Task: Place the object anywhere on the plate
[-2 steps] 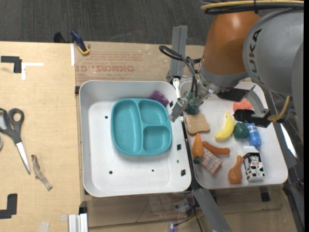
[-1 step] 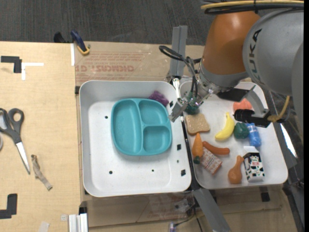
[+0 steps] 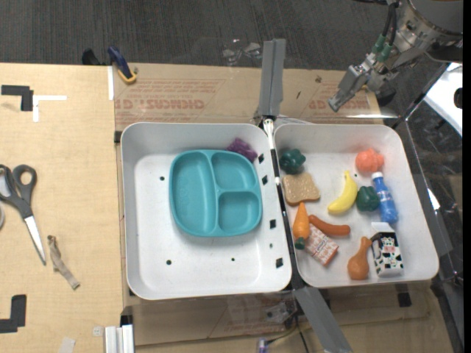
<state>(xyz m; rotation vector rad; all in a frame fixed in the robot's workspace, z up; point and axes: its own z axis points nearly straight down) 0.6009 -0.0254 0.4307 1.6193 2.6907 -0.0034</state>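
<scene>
Fingers (image 3: 344,100) hang beyond the far rim of the right bin (image 3: 412,197), above brown cardboard; whether they are parted I cannot tell, and nothing shows between them. No single object is marked out; the right bin holds a banana (image 3: 342,194), toast slice (image 3: 300,189), broccoli (image 3: 292,160), carrot (image 3: 301,221), sausage (image 3: 330,226), blue bottle (image 3: 384,198), orange ball (image 3: 369,159), drumstick (image 3: 360,259) and milk carton (image 3: 387,254). The teal divided plate (image 3: 215,194) lies in the left bin (image 3: 140,219), white floor bare around it, a purple thing (image 3: 242,148) at its far edge. Scissors (image 3: 23,205) rest on the pale wooden table (image 3: 59,160).
</scene>
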